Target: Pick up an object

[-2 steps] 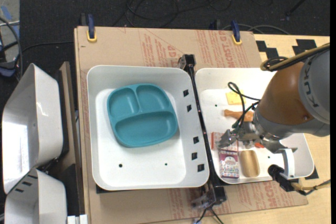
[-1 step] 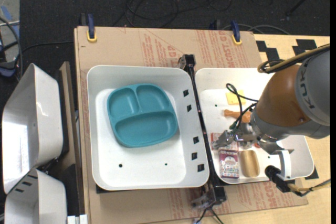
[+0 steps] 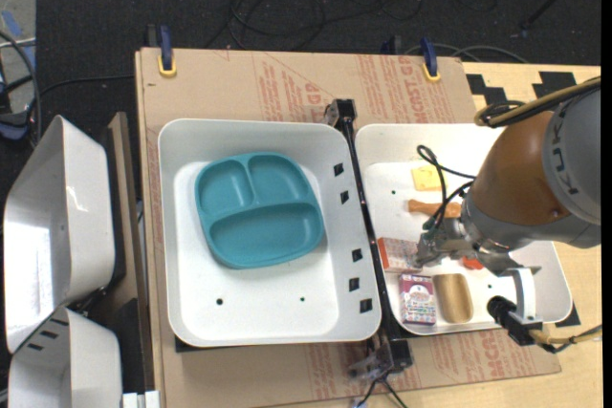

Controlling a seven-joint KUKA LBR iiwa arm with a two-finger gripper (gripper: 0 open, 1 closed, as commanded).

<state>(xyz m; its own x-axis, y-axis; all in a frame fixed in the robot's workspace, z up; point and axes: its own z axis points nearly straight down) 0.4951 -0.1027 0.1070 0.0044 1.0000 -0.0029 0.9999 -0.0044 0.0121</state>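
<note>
Honestly, I cannot tell how my gripper (image 3: 432, 246) is set as it hangs low over the right bin (image 3: 382, 143), just above the red packet (image 3: 395, 254) and near the tan block (image 3: 455, 297), so crowding could spoil my pick.

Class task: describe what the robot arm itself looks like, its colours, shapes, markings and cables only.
The arm is thick and rounded: a grey shell with dark lettering at the right edge and a wide orange band above the wrist. A yellow-and-black cable loops over it. Its pincer is small, dark metal with thin wires.
</note>
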